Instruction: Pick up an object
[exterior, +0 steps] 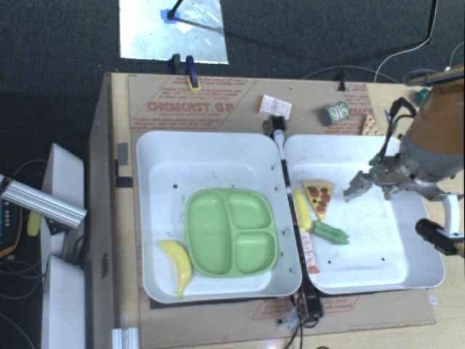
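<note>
In the right bin (407,267) a toy pizza slice (318,195) lies near the divider. A yellow piece (301,209) rests beside it against the left wall. A green vegetable-like toy (331,232) lies just below them. My gripper (354,188) hangs over the right bin's upper middle, a short way right of the pizza slice, and nothing shows held in it. In the left bin (156,180) a green divided plate (232,231) sits with a yellow banana (177,265) at its lower left.
A small red and white packet (309,254) lies along the divider. Beyond the bins, on the bench, sit a green can (336,113) and a white tag (275,106). The arm's grey body (436,151) covers the right bin's upper right corner.
</note>
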`<state>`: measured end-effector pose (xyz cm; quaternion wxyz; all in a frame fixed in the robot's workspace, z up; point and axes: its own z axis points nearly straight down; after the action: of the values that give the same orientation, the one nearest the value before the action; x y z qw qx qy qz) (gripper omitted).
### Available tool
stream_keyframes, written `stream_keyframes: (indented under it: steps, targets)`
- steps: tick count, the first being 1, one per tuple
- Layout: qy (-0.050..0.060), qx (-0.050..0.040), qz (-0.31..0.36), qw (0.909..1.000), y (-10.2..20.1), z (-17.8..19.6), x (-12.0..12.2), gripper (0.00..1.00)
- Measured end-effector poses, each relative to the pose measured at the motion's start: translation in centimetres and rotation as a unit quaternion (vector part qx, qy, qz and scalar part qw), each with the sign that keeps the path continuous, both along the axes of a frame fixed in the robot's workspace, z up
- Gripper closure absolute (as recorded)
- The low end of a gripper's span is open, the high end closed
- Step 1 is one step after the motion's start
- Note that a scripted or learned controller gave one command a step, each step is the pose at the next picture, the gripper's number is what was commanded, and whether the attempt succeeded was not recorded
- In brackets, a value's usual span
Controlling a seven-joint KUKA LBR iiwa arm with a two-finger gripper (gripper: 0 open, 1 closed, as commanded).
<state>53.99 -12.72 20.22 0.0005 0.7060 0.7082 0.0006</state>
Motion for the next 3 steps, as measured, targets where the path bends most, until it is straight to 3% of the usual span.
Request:
stream_keyframes:
  steps: [1,2,3]
  targets:
    - [0.001,-0.0001,0.000,1.0000,1.6,-5.1,4.1,0.00]
    - [-0.002,-0.0035,-0.002,1.0000,3.4,-11.7,3.3,0.00]
    - [0.001,-0.0004,-0.001,1.0000,0.6,-11.8,-3.4,0.00]
